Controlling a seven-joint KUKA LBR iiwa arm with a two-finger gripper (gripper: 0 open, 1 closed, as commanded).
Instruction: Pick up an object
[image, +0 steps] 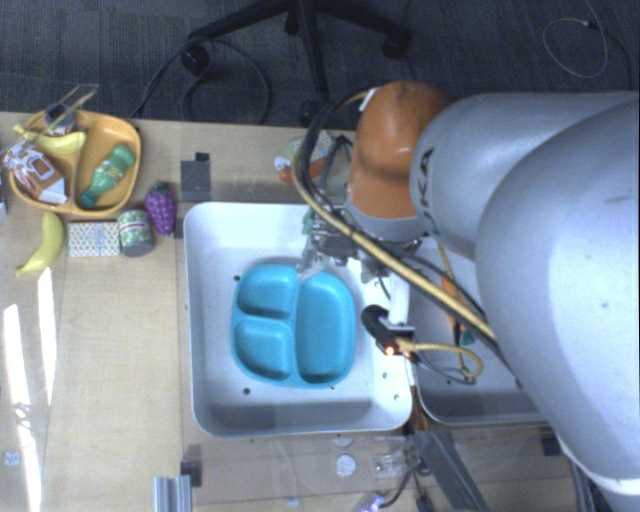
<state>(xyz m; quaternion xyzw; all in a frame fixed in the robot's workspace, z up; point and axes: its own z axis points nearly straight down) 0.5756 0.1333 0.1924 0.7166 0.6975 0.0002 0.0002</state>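
- While my arm (520, 230) fills the right of the camera view, my gripper (318, 248) hangs at centre frame, over the upper edge of the left bin (200, 330).
- How my jaws stand I cannot tell; cables and the wrist hide most of them, and I see nothing held.
- Just below the gripper lies the tray (295, 325), blue with three compartments, flat in the middle of the left bin; its upper rim looks close under my tip, touching or not I cannot say.
- I judge this the approach step: positioned over the tray's top edge, grasp not yet made.
- Next, I think, calls for coming down on that rim, one finger each side of the thin wall, then closing and lifting; a flat, broad tray may slip or tilt.
- Off at upper left sit a yellow bowl (115, 140) with toy food, a banana (45, 245) and grapes (160, 208), well apart from me.
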